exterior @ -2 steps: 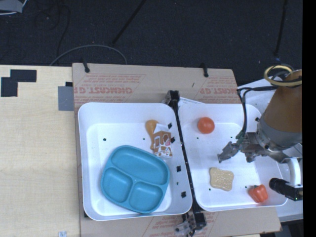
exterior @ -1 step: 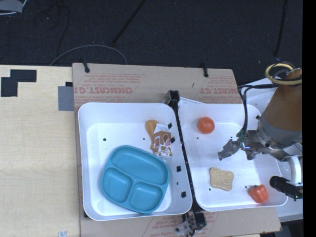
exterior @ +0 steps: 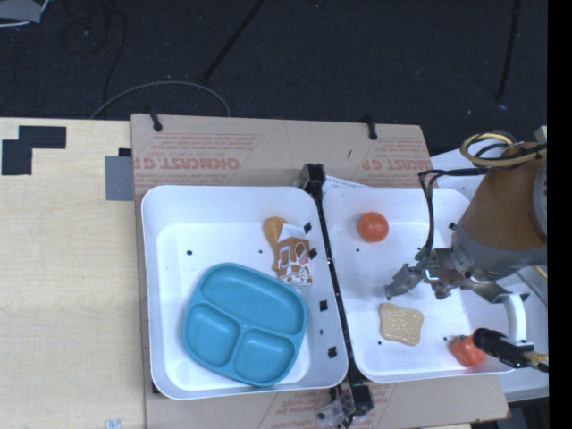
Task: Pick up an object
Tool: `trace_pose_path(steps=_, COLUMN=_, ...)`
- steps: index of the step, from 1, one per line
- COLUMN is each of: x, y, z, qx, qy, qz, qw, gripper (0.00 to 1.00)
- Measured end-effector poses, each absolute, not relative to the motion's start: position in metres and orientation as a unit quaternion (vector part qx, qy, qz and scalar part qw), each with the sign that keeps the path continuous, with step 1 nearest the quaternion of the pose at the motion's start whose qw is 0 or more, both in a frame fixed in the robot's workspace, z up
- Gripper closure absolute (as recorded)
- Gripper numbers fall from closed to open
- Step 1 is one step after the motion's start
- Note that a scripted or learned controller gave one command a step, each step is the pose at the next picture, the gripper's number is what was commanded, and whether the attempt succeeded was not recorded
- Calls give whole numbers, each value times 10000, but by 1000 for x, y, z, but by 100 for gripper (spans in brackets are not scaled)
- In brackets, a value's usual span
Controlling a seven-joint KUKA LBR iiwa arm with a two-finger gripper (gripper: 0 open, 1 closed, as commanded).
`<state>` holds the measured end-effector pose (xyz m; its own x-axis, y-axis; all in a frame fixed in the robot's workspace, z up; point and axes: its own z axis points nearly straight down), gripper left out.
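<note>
Above the right-hand white bin, the spread, unladen pincer is best lowered squarely over the pale square toast slice lying just below it before closing.

Taking the divider between the two bins as the mark: left of it sits the left bin, and in it the sectioned plate lies toward the near side. Behind the plate, just beside the divider, a small carton touches a pear-shaped piece. Right of the divider, in the right bin, the ball lies at the back, the toast slice nearer, and the gripper hangs between them.
</note>
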<state>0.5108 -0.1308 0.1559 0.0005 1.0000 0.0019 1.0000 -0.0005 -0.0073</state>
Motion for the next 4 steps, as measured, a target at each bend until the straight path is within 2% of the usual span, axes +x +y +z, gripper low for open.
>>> trace_pose_path(steps=1, x=519, y=-130, z=99, qx=-7074, qy=-7068, qz=20, qw=38, gripper=0)
trace_pose_path(steps=2, x=519, y=-129, z=87, qx=-7077, qy=-7065, qz=11, qw=24, gripper=0)
trace_pose_path(steps=3, x=519, y=-131, z=98, qx=-7095, qy=-7047, qz=8, qw=21, gripper=100)
trace_pose_path(steps=4, x=515, y=-140, z=155, qx=-7093, qy=-7049, qz=-1, qw=-4, gripper=100)
